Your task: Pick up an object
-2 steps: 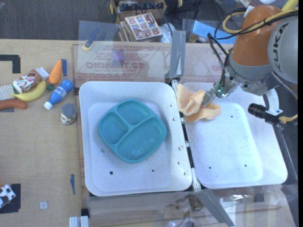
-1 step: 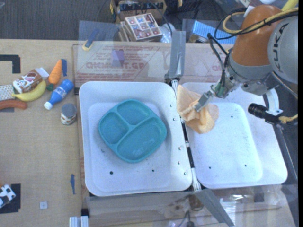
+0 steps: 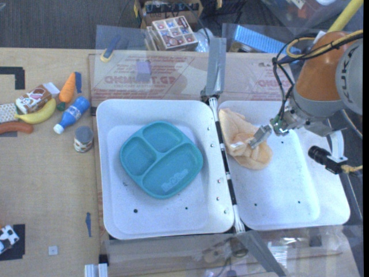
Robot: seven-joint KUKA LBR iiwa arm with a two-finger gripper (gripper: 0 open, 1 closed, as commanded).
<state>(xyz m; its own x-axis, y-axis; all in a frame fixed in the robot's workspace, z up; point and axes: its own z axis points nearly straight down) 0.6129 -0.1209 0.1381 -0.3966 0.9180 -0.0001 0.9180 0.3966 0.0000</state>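
On the far left, loose items lie on the bare bench (image 3: 46, 201) outside the bins: a banana (image 3: 36, 114), a carrot (image 3: 68, 88), a small blue bottle (image 3: 71, 114) on its side and a little grey-lidded jar (image 3: 83, 138) standing just beside the left bin. They are well apart from the arm, so they look like spares rather than anything meant to be picked now.

The left bin (image 3: 115, 212) holds one thing, a teal divided plate (image 3: 161, 159) lying flat near the middle, its three compartments bare. Lying flat with a low rim, it would probably be awkward for two fingers to grip from above.

Behind the bins, past a clear panel, sits a stack of boxes with a patterned top (image 3: 173, 32).

The right bin (image 3: 323, 212) holds a crumpled tan cloth (image 3: 245, 140) in its upper left corner, close to the wall shared with the left bin. This is the likely target, since it is the one object in this bin and the arm is over it. The gripper (image 3: 249, 143) reaches in from the right and slants down onto the cloth, its tip touching or pressed into the folds. Whether it is wide, narrow or pinching fabric I cannot tell, because the tip is small and blends with the cloth. The cloth lies on the bin floor, so nothing looks lifted yet.
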